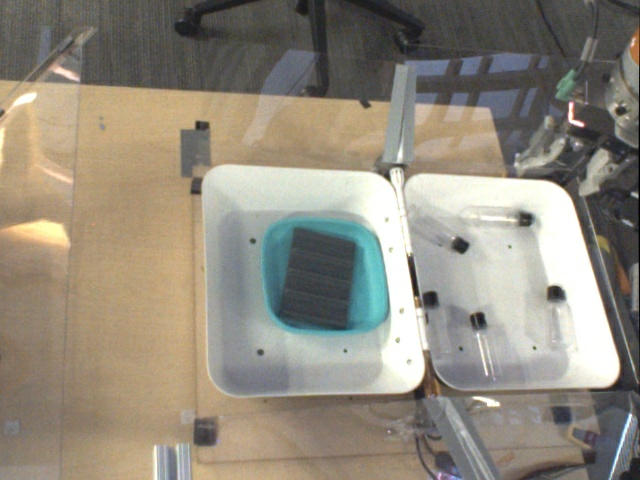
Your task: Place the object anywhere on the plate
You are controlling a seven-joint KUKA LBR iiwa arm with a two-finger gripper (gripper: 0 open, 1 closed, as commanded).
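Observation:
A teal plate (pixel 372 268) lies in the left white bin (pixel 230 268). A dark grey ridged block (pixel 319 278) rests flat on the plate, slightly tilted. Several clear tubes with black caps lie scattered in the right white bin (pixel 590 368): one near the back (pixel 495 216), one near the left wall (pixel 440 233), one at the front (pixel 481 340). My arm's wrist and gripper (pixel 585 148) sit at the upper right, outside the right bin's back corner and well away from the plate.
A metal divider post (pixel 400 118) runs up from between the two bins. Cables and hardware cluster at the right edge beside the arm. Wooden bench surface extends to the left of the bins.

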